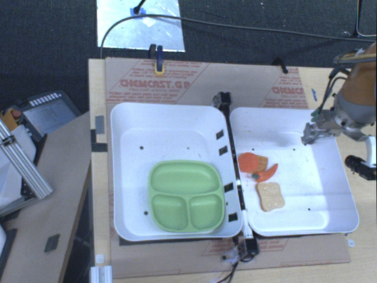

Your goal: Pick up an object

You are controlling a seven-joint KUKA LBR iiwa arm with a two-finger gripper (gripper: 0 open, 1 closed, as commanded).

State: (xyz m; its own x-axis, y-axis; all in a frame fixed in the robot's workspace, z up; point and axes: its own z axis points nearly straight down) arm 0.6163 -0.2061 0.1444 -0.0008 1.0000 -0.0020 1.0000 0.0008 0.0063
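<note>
The bench (194,75) is covered by a brown sheet printed with red lettering, partly hidden under the two white bins. The left bin (168,122) holds a green divided plate (187,195) with three compartments, lying flat toward the bin's near right corner. The right bin (318,211) sits just beside it, their rims touching along a seam marked by small black clips.

The arm (359,93) enters from the right and is cut off by the frame edge; only its orange band and grey wrist show. The gripper (310,133) hangs over the far right part of the right bin, pointing leftward. It is small and blurred, so I cannot tell how it is set, and nothing is seen in it.

Three small objects lie in the right bin near its left wall, well apart from the gripper. A tan slice of toy bread (270,196) lies flat nearest the camera. Just beyond it is an orange piece (252,161), and touching that a thinner orange-red carrot-like piece (266,172) with a small dark-green bit at its end; their exact shapes are hard to make out.

A dark clamp with a yellow base (158,61) sits at the sheet's far edge.
</note>
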